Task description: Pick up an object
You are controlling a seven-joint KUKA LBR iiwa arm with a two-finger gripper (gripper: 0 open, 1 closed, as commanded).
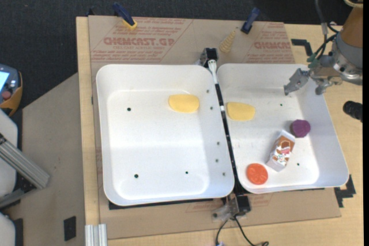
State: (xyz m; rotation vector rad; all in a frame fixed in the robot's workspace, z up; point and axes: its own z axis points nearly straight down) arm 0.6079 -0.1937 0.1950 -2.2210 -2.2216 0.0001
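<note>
The right bin (323,124) carries four loose things. A yellow piece (240,111) lies against its left wall, about halfway along. A purple ball (300,128) sits toward the right side, and just below it a small carton (281,151) with red print lies tilted, its upper end near the ball. An orange disc (257,173) rests near the bin's front edge, just left of the carton's lower end. The four are apart from one another, though ball and carton come close.

The gripper (308,82) hangs over the back right corner of that bin — well apart from the ball and farther yet from the rest. Its grey fingers (295,81) are spread, with a clear gap between them, and nothing is between them.

The left bin (115,124) holds one yellow lump (184,103), lying toward its back edge and right of centre.

Both bins sit side by side on a brown board (144,37) with red lettering. Two blue clamps (124,15) grip the board's back edge — one toward the left corner, one near the middle.
</note>
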